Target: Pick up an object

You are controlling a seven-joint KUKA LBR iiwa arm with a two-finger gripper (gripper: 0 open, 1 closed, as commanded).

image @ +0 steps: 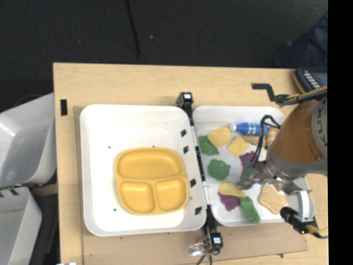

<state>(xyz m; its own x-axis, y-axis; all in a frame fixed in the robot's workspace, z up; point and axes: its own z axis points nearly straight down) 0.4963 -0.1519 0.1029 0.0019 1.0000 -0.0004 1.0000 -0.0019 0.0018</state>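
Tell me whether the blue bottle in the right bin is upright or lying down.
Lying down. The blue bottle rests on its side near the right bin's far wall, its long axis running across the view.

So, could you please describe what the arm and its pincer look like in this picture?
The arm is bulky and rounded, with a broad orange band above a grey wrist section. The pincer at its tip is dark metal with slim fingers. A black cable loops beside the band, and a white-and-black fitting sits low on the wrist.
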